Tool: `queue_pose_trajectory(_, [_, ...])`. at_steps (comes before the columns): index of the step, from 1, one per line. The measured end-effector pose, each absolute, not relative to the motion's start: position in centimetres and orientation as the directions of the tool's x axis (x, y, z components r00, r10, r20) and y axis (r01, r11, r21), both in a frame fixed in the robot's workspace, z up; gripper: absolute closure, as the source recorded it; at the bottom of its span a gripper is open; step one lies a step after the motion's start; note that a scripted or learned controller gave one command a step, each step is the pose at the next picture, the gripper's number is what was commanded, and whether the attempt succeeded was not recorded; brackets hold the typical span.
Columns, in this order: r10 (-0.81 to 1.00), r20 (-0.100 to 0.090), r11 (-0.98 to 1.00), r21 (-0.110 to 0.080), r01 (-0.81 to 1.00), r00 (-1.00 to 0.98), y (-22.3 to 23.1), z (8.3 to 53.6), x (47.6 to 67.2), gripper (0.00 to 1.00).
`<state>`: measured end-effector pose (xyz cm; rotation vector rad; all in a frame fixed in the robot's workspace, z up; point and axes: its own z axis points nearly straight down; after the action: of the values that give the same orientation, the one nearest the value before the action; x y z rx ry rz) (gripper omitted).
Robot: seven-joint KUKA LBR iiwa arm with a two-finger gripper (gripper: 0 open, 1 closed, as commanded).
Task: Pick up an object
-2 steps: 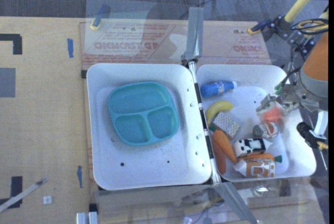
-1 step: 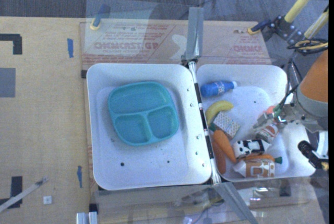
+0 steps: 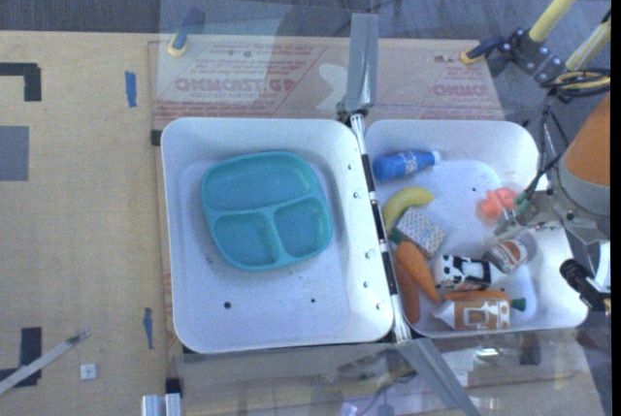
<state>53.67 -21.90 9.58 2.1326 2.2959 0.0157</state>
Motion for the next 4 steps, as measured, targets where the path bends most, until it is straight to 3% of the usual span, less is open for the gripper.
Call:
queue_pose_trajectory(1, [0.997,0.006,0.078,0.011,0.997,-0.078,-21.6,9.6,53.7,0.0])
queue_pose_trajectory(2, [0.96,0.001,0.279,-0.001,0.96,-0.279,-22.6,19.5,57.0,0.0])
queue_pose_trajectory(3, [0.953,0.001,0.302,0.0,0.953,-0.302,-22.1,9.9,53.4,0.0])
queue_pose_trajectory(4, [0.995,0.0,0.101,-0.001,0.995,-0.101,-21.1,14.5,51.7,0.0])
